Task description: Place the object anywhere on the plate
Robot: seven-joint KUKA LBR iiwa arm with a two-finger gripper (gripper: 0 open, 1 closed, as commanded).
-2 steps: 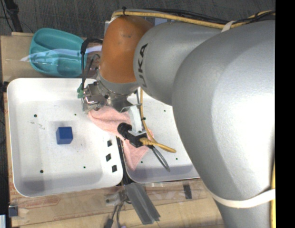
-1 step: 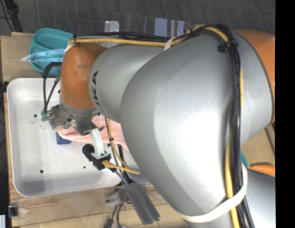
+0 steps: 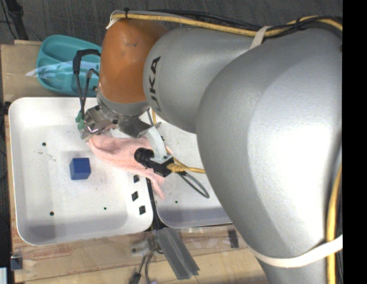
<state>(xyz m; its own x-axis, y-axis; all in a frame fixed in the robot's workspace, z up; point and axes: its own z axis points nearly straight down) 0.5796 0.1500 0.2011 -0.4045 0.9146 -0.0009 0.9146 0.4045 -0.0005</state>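
The grey KUKA arm (image 3: 260,129) sweeps in from 3 o'clock and takes up most of the right half of the view. Its orange band (image 3: 127,58) sits near 12 o'clock, and the wrist turns down from there into the back of the left bin (image 3: 29,218). The gripper (image 3: 89,126) sits low over that bin's far edge, pointing toward 8 o'clock. Whether it is open or closed cannot be told from this angle.

A pink cloth (image 3: 115,152) lies crumpled right against the gripper's 4 o'clock side. It trails on toward 4 o'clock, across the bin floor and up onto the rim shared with the right bin (image 3: 189,218). Whether the gripper has hold of the cloth cannot be told.

A blue cube (image 3: 80,168) rests flat on the left bin's floor at about 7 o'clock from the gripper, near the cloth but apart from it.

Outside the bins, at 11 o'clock in the view, a teal plastic item (image 3: 56,64) sits on the wooden worktop (image 3: 83,250) just beyond the left bin's far rim. The arm hides most of the right bin.
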